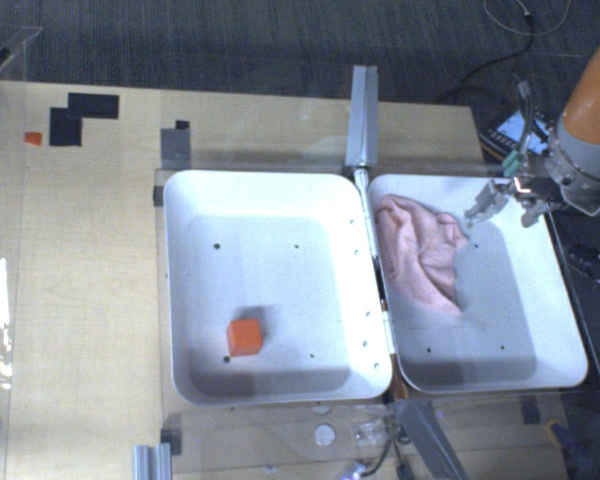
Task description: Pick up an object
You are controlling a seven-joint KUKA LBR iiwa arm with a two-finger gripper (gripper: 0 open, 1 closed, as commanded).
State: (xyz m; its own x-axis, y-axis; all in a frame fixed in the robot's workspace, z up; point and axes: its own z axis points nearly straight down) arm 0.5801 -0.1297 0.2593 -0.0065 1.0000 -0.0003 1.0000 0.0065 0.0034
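A crumpled pink cloth (422, 252) lies in the right bin (520, 368), against its left wall. An orange block (245, 337) sits in the left bin (270, 193), near its front left corner. My gripper (507, 203) hangs over the far edge of the right bin, just right of the cloth's top end. Its two fingers stand spread apart with nothing between them.
A metal rail (362, 118) runs back from the seam between the bins. Black blocks (78, 114) and a small orange marker (33, 139) sit on the wooden bench at far left. Cables and equipment (510, 128) lie beyond the right bin.
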